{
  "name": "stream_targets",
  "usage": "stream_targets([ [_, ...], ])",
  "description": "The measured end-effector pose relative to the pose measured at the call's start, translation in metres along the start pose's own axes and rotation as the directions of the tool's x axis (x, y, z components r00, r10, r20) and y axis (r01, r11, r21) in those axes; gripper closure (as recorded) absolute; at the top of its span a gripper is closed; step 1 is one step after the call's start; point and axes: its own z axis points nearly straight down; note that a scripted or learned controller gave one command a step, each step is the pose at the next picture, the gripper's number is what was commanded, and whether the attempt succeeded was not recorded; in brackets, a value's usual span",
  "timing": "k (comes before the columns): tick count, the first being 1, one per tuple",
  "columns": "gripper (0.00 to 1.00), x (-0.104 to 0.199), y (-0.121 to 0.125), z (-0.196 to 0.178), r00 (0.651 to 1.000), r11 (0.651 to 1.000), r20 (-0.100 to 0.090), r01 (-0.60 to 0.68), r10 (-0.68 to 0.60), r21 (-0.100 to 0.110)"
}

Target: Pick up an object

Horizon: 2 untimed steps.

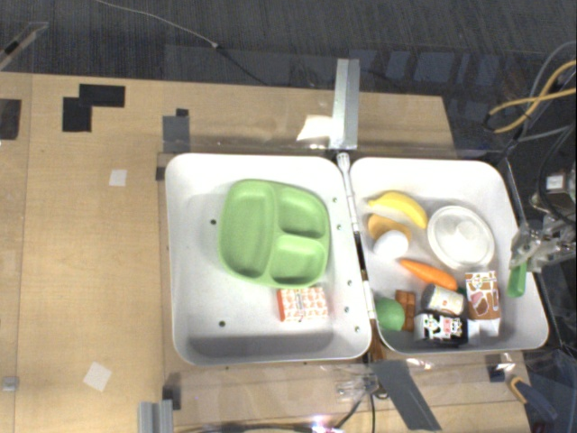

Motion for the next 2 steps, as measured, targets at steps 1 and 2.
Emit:
stream_targets([
  [1,1.0,-0.011,-0.025,0.009,0.943,0.943,0.001,0.333,-0.333,0.001],
  [2,1.0,-0.046,-0.113,-0.006,0.836,0.836,0.001,0.549,-0.549,0.004],
])
